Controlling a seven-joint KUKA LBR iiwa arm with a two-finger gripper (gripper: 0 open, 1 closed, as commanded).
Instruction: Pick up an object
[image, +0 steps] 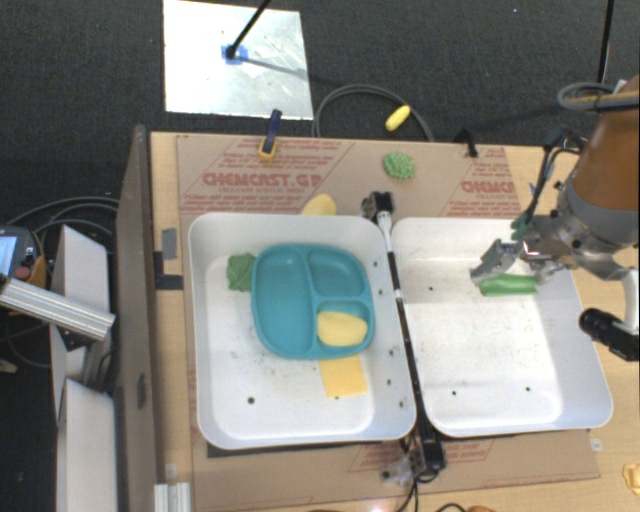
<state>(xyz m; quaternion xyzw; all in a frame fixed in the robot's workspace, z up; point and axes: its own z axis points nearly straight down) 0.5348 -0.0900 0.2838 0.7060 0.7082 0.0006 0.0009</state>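
A long green vegetable-shaped piece lies in the right white bin, near its upper right part. My gripper hangs just above it, touching or nearly touching its top side, and the arm comes in from the right. In the left bin a blue divided plate holds a yellow rounded piece in its lower right compartment. A green leafy piece sits against the plate's left rim. Just below the plate lies a flat yellow slice.
Outside the bins, on the cardboard at the back, lie a pale yellow piece, a green knobbly piece and a yellow-and-blue tool. A black divider with a cable runs between the bins. A black part juts over the right bin's edge.
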